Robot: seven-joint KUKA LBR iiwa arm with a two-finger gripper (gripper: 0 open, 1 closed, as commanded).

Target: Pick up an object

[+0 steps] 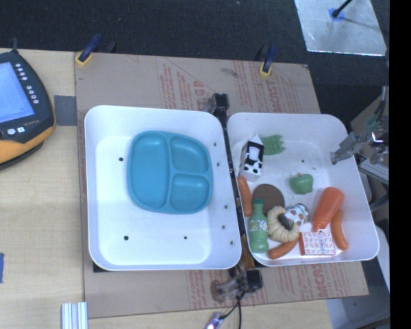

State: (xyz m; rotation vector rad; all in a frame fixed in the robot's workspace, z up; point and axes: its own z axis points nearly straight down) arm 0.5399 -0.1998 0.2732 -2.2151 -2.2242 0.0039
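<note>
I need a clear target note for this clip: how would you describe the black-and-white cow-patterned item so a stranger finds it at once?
Start at the right bin, the one crowded with toy food. Look to its upper left corner, near the wall shared with the left bin. The cow-patterned item stands there beside a green leafy piece; it alone has black patches on white.

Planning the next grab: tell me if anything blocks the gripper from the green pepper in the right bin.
Nothing visible does. The gripper sits at the right bin's right edge, and bare bin floor lies between it and the green pepper. The orange carrot lies nearby, below and to the right, off that line.
</note>
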